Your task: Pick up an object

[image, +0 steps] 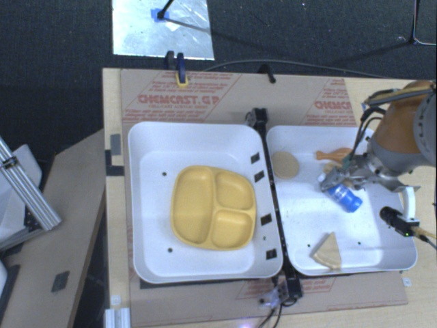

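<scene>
Yellow tray (213,207) one, blue can (345,198) one, hand (334,181) grip unclear

We see a grey robot arm (401,157) with an orange band, black cables looping along it, and a metallic gripper (339,178).

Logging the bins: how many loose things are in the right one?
4: tan disc upper left, orange piece at top, blue can by the gripper, wedge near front. Arm may hide more.
</scene>
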You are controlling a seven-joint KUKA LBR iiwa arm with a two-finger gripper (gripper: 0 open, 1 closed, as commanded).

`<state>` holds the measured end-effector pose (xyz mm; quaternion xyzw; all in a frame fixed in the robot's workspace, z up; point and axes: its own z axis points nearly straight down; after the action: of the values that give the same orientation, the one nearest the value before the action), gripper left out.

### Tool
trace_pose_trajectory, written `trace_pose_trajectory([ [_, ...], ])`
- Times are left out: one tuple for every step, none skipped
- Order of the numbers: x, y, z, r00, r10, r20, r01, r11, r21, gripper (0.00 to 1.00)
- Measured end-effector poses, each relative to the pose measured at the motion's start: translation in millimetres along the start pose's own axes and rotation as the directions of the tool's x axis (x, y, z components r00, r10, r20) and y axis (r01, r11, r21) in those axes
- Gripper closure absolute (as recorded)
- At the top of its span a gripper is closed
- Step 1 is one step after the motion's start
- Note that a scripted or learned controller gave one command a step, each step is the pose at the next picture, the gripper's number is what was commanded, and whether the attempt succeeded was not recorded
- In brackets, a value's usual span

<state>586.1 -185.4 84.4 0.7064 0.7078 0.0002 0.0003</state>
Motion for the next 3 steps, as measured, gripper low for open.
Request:
trace_pose_trajectory([
  [-0.2,0.9,-11.7,1.000,0.000,0.001,0.000,1.000,-0.003,1.00],
  [-1.7,1.2,-55.3,1.000,-0.001,0.002,0.001,1.000,-0.005,1.00],
  [-1.0,8.3,-118.9,1.000,-0.003,0.002,0.003,1.000,-0.007,1.00],
])
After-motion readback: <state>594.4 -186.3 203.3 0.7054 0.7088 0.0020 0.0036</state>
